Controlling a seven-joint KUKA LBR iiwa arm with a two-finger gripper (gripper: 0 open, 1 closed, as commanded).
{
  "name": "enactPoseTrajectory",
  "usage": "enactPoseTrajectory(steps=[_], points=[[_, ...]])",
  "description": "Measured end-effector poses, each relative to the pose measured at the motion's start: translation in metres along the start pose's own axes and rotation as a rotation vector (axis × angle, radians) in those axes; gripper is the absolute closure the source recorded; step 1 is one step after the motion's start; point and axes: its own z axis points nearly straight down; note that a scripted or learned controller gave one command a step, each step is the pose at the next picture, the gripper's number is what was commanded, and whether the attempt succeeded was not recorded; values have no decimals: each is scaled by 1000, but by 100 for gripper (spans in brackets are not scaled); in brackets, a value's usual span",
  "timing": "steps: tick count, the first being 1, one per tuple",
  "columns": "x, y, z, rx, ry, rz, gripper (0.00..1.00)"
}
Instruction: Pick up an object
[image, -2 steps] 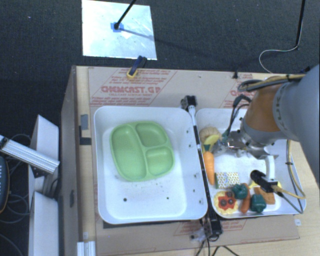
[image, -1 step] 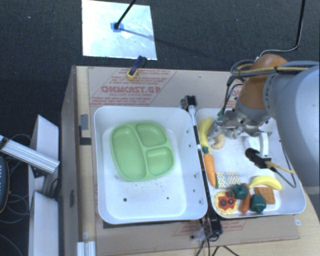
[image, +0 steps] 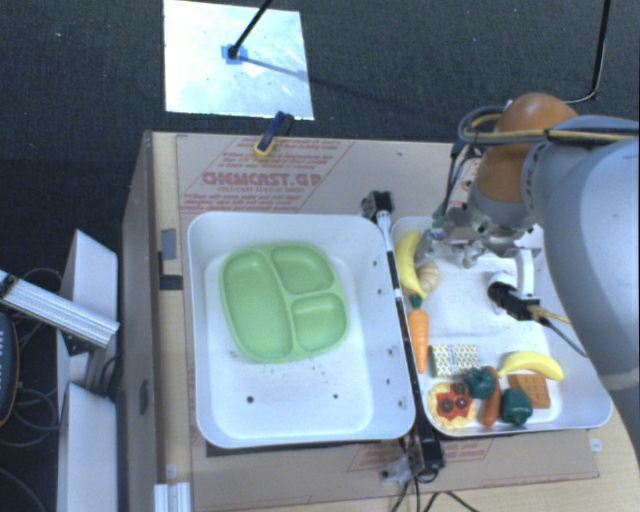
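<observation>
At the right bin's (image: 590, 410) far edge, gripper (image: 440, 262) low by a banana (image: 406, 262), its grasp impossible to tell, green tray (image: 283, 302) in left bin (image: 215, 400).

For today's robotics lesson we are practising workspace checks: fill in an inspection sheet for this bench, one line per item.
Surface: cardboard-covered bench bearing two white bins, left bin and right bin, side by side.
Job's things: in the right bin, a banana by the divider, a carrot below it, a second banana, and a pile of small toy foods at the near end.
Clutter: green divided plate in the left bin; yellow-and-blue tool on the bench's far edge.
Grippers: gripper low over the right bin's far end; finger state unclear.
Cables: wires at the near bench edge; cable upper right.
Surroundings: dark floor, a shiny sheet.
</observation>
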Motion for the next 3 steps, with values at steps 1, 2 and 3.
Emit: enactPoseTrajectory(steps=[1, 2, 3], points=[[5, 0, 0, -2, -6, 2, 0], [6, 0, 0, -2, -8, 3, 0], [7, 0, 0, -2, -9, 3, 0]])
